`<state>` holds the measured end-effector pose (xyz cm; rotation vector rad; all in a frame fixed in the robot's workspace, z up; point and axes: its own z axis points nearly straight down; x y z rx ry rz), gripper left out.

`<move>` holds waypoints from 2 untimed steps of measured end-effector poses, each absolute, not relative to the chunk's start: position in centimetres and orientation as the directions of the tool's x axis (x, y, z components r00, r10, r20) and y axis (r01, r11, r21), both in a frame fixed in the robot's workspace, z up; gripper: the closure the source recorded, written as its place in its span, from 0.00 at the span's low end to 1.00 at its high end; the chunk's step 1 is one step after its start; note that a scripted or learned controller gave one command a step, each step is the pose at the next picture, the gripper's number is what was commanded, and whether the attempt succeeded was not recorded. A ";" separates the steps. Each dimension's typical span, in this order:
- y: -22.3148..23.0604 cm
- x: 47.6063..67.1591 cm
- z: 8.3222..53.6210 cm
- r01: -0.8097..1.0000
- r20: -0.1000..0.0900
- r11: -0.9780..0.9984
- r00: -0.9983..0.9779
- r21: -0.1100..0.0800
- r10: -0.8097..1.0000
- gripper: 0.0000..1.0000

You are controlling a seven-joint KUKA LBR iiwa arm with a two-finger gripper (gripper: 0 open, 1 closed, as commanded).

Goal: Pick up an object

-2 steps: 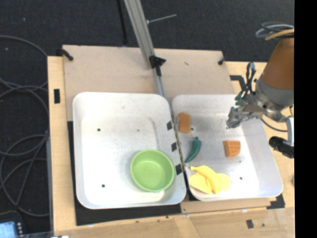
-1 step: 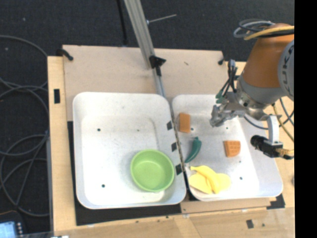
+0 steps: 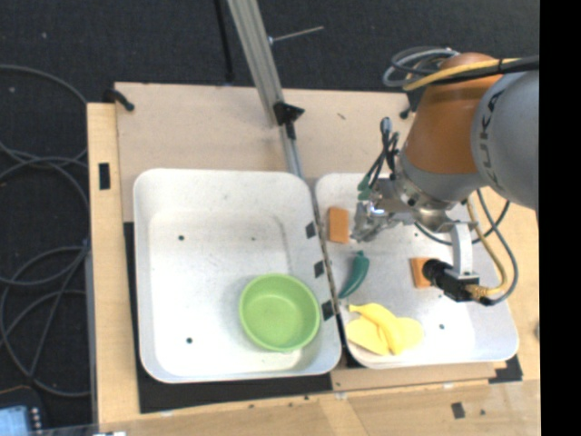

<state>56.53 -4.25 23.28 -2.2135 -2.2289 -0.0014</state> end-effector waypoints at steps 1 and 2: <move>1.2 56.5 22.6 1.000 0.002 0.007 -0.007 0.000 1.000 1.00; 6.5 56.0 24.6 1.000 0.003 0.009 -0.009 0.003 1.000 1.00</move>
